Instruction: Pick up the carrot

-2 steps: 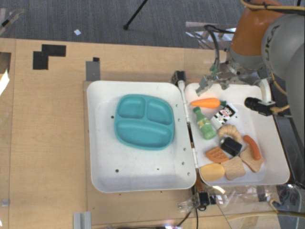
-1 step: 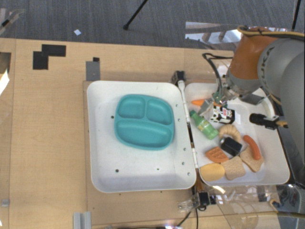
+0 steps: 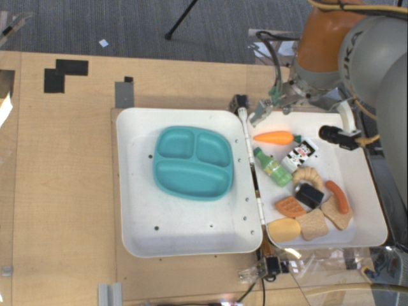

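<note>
Your metal hand (image 3: 275,105) hangs over the right bin's (image 3: 375,199) far left corner; you can't tell how wide it's open. The smooth tapered carrot (image 3: 274,138) lies just below, among toy foods. A glossy teal divided plate (image 3: 192,162) sits in the left bin (image 3: 137,190).

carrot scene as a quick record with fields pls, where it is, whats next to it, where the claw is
carrot: lying flat, top of the right bin, near its left wall
nearest neighbour: green bottle, just below it
also close: black-and-white box, to its lower right
claw: above the carrot, at the bin's top edge
carrot held: no
left bin: teal divided plate
</note>
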{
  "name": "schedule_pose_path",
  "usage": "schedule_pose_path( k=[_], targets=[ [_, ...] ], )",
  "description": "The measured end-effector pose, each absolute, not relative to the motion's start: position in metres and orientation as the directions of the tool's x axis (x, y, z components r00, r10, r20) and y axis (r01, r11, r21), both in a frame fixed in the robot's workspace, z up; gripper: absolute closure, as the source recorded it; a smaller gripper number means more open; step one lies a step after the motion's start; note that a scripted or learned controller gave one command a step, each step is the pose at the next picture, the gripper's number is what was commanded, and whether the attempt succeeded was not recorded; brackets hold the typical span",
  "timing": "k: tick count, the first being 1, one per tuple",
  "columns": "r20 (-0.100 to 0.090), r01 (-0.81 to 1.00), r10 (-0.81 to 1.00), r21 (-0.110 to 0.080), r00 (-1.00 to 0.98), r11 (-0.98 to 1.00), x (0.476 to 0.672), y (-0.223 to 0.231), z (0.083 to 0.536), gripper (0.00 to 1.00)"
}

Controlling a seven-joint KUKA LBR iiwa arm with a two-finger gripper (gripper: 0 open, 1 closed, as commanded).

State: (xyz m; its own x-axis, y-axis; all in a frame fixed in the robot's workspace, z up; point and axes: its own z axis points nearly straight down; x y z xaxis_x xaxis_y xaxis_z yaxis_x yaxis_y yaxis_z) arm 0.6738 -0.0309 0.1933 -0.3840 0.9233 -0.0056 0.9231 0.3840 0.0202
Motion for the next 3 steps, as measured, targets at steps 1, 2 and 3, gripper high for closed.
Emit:
schedule_pose_path(
  k=[1, 2, 3],
  targets=[
    [-0.002, 0.805, 0.805, 0.002, -0.594, 0.594, 0.658, -0.091, 0.087, 0.0],
    [-0.008, 0.803, 0.803, 0.012, -0.596, 0.596, 0.662, -0.088, 0.101, 1.0],
    [-0.007, 0.804, 0.804, 0.019, -0.594, 0.594, 0.661, 0.018, 0.193, 1.0]
  ],
)
